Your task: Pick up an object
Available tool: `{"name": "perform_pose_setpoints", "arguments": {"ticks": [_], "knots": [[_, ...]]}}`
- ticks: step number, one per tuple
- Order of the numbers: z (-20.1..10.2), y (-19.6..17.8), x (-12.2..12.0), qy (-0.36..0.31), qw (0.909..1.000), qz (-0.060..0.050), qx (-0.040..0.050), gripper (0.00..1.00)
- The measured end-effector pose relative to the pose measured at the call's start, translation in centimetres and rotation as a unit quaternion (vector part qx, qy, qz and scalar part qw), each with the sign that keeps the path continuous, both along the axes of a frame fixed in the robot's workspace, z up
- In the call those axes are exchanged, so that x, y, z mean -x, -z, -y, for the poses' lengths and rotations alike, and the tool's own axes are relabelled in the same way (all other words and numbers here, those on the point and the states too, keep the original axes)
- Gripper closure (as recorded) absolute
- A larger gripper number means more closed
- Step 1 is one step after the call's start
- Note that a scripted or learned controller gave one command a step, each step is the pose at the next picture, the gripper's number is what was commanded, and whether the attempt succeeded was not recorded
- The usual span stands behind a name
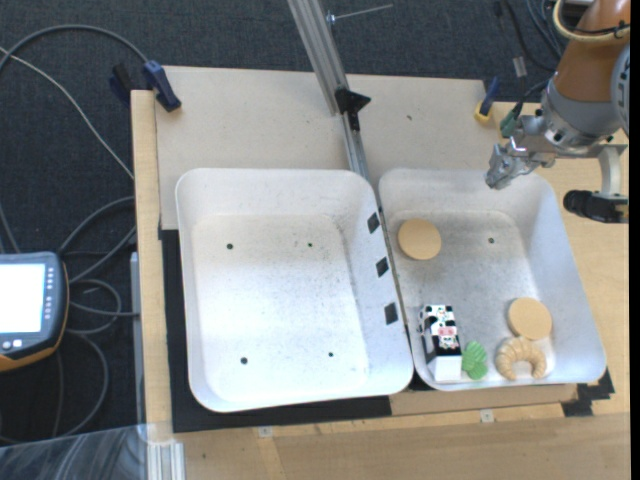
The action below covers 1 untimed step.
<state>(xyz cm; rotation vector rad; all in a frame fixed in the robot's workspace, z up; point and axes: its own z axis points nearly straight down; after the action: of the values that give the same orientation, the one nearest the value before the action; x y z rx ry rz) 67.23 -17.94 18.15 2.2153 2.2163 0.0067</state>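
The right bin [560, 238] holds several small objects. A round tan disc [419, 239] lies near its far left corner. A second tan disc [529, 318] lies at the near right, with a pale croissant-shaped piece [523, 359] just in front of it. A black-and-white cow-patterned carton [441, 334] and a small green piece [474, 360] sit along the near edge. My gripper [499, 173] hangs over the bin's far rim, well above and apart from all of these, with nothing seen in it.
The left bin [200, 268] adjoins the right one. A slanted metal rail [322, 43] runs from the top of the view down to the gap between the bins. Cables and a handheld pendant [25, 308] lie on the floor at left.
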Motion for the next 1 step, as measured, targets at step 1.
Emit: {"name": "perform_pose_setpoints", "arguments": {"ticks": [1], "knots": [[-0.98, -6.0, -0.04, -0.001, 1.0, 0.001, -0.0003, 1.0]]}}
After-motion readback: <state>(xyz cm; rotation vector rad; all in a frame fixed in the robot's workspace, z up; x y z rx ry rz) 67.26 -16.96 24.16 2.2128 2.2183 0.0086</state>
